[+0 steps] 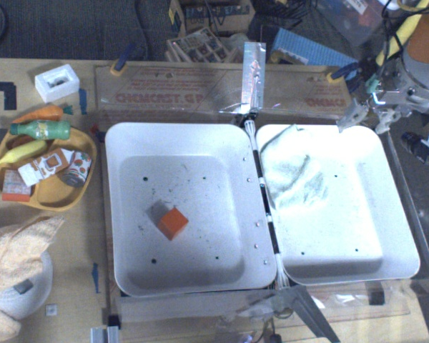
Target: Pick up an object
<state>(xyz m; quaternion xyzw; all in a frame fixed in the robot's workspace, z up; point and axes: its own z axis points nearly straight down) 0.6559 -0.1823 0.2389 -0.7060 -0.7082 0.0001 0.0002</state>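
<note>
An orange cube (174, 223) lies on the floor of the left white bin (129, 148), a little left of its middle. My gripper (365, 117) hangs at the far right, above the back right corner of the right white bin (386, 249). Its two fingers (352, 116) are spread apart with nothing between them. The cube is far from the gripper, across the divider between the bins.
A yellow bowl (57, 195) of toy food and packets sits left of the bins. A white box (57, 82) stands behind it, and a cloth (18, 252) lies at front left. A clear barrier (200, 91) runs behind the bins. Cables and clutter fill the background.
</note>
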